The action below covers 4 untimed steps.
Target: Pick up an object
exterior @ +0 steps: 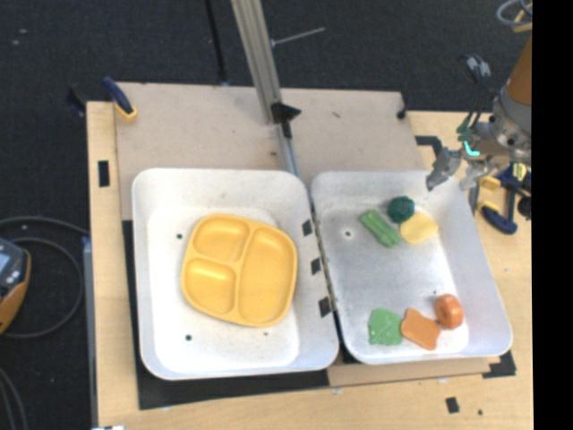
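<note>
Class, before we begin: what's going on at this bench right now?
A robot arm reaches in from the right, its tool above the upper right rim of the right bin, with nothing seen between its fingers. That bin holds a dark green ball, a yellow piece, a green stick, a green block and two orange pieces. The left bin holds a yellow divided plate. Nothing is picked up yet.

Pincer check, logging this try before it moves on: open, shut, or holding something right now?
Pincer: open, holding nothing, at the upper right rim of the right bin.
</note>
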{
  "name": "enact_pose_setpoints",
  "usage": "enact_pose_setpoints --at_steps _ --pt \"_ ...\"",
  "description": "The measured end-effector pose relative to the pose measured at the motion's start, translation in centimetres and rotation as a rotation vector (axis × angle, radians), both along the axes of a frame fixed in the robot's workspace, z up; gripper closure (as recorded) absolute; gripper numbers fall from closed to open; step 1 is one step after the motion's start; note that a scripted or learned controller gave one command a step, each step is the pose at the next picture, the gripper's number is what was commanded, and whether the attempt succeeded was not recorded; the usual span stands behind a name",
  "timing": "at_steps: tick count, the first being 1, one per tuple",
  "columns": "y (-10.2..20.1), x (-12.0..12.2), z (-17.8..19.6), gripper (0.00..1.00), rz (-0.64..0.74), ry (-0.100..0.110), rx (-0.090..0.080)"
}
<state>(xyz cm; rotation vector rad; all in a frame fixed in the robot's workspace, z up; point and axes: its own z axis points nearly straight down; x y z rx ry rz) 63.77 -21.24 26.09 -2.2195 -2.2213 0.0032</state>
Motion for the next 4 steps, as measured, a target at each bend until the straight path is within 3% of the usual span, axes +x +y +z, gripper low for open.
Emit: enact_pose_setpoints --at_steps 1,4 --pt "0.0 0.1 0.2 0.0 0.001 -0.004 -0.001" --pt "0.0 -1.4 -13.6 0.0 -0.001 -0.001 -0.001"
